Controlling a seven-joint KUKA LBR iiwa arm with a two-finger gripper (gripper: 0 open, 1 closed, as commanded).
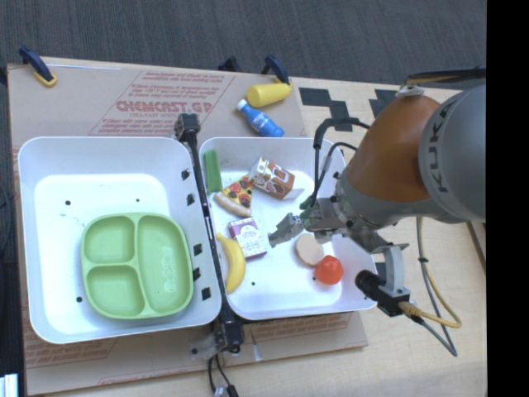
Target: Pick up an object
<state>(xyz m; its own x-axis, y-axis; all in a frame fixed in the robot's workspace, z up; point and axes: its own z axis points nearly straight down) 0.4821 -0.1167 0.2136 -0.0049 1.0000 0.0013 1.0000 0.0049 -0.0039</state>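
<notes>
My gripper [283,230] hangs over the middle of the right bin [273,304], open, with nothing between its fingers. It points left toward a small purple box [248,238], just right of it. A beige round piece [309,251] and a red tomato [329,270] lie directly below the wrist. A yellow banana [232,262] lies at the bin's left wall. Farther back are a pizza slice [238,195], a brown and white carton [273,179] and a green stick [213,172].
The left bin [50,172] holds a green divided tray [136,265]. Behind the bins, on cardboard, lie a yellow bottle [268,94] and a blue bottle [261,121]. The arm's body covers the right bin's right side.
</notes>
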